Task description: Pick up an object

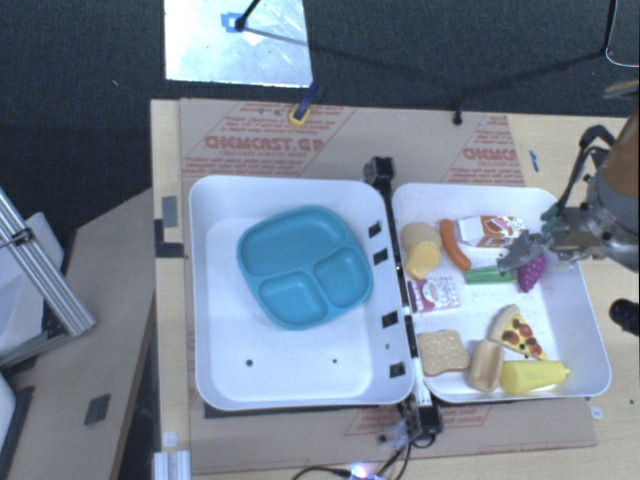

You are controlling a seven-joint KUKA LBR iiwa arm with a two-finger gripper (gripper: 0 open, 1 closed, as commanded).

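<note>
Grey arm [615, 193] reaching in from the right over the right bin [592, 338]; gripper [525, 255] low above purple grapes [530, 270], grip not discernible; grapes beside green piece [487, 276], near sausage [454, 244], pizza slice [517, 332]; blue divided plate [303, 265] in left bin [215, 363]

Arm [622, 183] enters from 3 o'clock edge, grey, orange patch showing at upper right. Wrist angled down toward 9 o'clock. Gripper [522, 255] low at right side of view, fingers pointing toward 8 o'clock; finger gap too small to tell.
</note>
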